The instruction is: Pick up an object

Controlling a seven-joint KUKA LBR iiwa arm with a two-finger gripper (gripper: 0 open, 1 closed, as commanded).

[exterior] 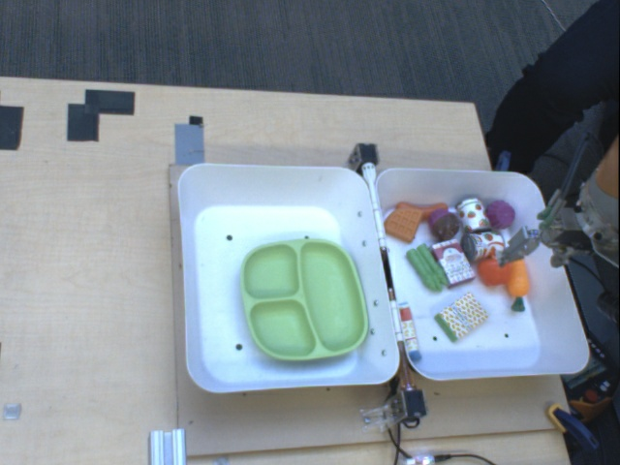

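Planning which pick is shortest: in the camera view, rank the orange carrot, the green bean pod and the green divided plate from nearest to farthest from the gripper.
1. Orange carrot, right bin, just below the gripper.
2. Green bean pod, right bin's left side.
3. Green divided plate, left bin.

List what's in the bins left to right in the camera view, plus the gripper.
Green divided plate in the left bin → orange waffle piece in the right bin → green bean pod → patterned yellow block → purple ball → gripper, over the right bin's right side.
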